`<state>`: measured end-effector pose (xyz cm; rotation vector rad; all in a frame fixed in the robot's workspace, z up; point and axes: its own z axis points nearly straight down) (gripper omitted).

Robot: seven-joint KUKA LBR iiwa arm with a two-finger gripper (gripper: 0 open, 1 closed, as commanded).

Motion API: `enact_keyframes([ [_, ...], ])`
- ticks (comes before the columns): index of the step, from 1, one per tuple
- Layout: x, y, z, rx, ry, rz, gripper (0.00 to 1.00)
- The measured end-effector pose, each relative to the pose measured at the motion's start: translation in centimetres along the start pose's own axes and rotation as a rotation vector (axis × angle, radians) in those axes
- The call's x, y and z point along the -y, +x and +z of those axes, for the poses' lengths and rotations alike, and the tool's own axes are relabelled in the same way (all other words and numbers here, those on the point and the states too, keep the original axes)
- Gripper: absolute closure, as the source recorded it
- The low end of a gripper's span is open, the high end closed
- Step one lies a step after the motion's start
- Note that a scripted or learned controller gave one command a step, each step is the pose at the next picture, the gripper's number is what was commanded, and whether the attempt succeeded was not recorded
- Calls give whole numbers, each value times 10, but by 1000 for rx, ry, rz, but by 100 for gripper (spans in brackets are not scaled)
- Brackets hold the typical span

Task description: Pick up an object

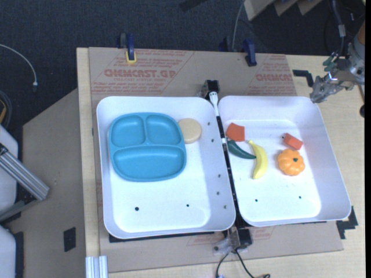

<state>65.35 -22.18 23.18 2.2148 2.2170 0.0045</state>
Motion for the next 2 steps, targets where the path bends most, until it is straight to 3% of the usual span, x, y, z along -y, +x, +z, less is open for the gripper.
enact_keyframes([
  [2,22,100,7,-6,10,-4,100],
])
